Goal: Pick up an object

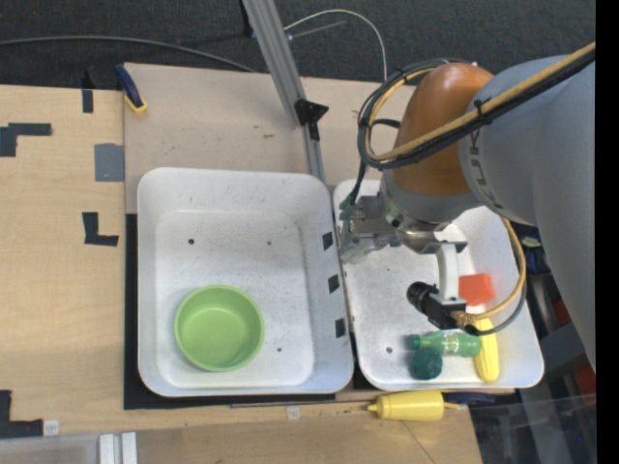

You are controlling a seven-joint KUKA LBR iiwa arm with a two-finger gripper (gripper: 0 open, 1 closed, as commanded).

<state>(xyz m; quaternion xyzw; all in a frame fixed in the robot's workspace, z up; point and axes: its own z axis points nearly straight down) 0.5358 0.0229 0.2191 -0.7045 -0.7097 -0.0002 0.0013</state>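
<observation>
The grey arm [542, 133], orange band above the wrist, reaches in from the right of the frame and hangs over the right bin [513, 380]. Its gripper [358, 240] sits low against that bin's left wall, at mid-frame. Whether the gripper is spread or pressed together cannot be told from this angle, and nothing can be seen in its grasp.

The loose items cluster in the bin's lower right corner. A green bottle-like piece [447, 343] lies on its side, its long axis running left to right across the frame. A darker teal lump [424, 363] touches it just below its left end. A yellow piece [487, 358] stands roughly up-and-down in the frame at the bottle's right end. An orange block [477, 288] lies just above them, partly behind the arm's cabling.

The left bin [164, 201] holds a lime-green bowl [220, 328], mouth up, in its lower left part. Outside the bins, a yellow bottle [411, 406] lies on the bench [58, 288] along the bottom edge, tip pointing left. A grey pole [280, 56] slants down from the top of the frame.
</observation>
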